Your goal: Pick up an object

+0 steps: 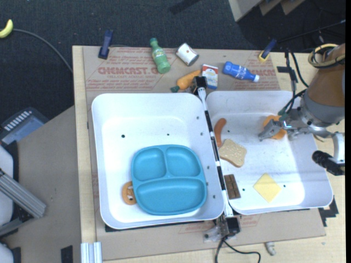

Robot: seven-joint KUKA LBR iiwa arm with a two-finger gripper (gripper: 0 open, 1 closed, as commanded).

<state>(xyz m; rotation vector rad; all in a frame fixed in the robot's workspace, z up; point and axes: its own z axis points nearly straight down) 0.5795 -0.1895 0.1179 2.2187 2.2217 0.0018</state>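
Observation:
My gripper [271,130] is low in the right bin [307,201], near its far middle, with the grey arm [327,92] coming in from the right. A small orange item [276,126] lies right at the gripper tip, partly covered by it; whether it is gripped is unclear. Left of it an orange-brown sausage [219,131] lies beside the bin's left wall. A slice of bread [232,153] sits below the sausage. A yellow cheese slice [268,187] rests toward the near side. A brown bar [231,186] lies along the near left wall.
The left bin [109,114] holds a blue divided plate [168,178] and a small pretzel [128,193] at its left rim. Behind the bins lie a green bottle [160,56], a blue bottle [240,72], a white can [187,53], a carton [209,75] and a carrot [187,81].

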